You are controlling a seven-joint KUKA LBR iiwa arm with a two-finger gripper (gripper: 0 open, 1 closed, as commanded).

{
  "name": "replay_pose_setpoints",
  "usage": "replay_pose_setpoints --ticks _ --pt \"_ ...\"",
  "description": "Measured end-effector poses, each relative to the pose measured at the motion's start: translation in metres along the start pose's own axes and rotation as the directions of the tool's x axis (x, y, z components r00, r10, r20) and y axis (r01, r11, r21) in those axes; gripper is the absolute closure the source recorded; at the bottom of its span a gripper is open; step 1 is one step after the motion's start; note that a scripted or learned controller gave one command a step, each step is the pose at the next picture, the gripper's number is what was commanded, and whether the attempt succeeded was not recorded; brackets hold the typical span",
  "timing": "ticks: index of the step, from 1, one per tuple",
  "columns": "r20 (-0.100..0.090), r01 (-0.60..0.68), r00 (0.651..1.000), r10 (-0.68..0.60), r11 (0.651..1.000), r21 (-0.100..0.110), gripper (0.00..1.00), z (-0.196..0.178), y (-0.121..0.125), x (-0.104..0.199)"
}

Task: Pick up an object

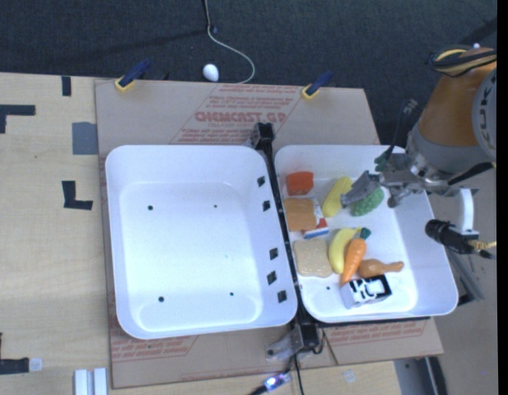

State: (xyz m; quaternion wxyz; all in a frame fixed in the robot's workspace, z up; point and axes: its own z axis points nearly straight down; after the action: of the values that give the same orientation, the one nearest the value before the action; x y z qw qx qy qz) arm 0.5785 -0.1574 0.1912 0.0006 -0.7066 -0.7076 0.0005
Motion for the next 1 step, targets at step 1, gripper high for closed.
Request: replay_pose_setpoints --ticks 1 --pt "0.005 0.003 1.0 -0.003 1.0 -0.022 0.0 0.0837 0.0496 0.0018"
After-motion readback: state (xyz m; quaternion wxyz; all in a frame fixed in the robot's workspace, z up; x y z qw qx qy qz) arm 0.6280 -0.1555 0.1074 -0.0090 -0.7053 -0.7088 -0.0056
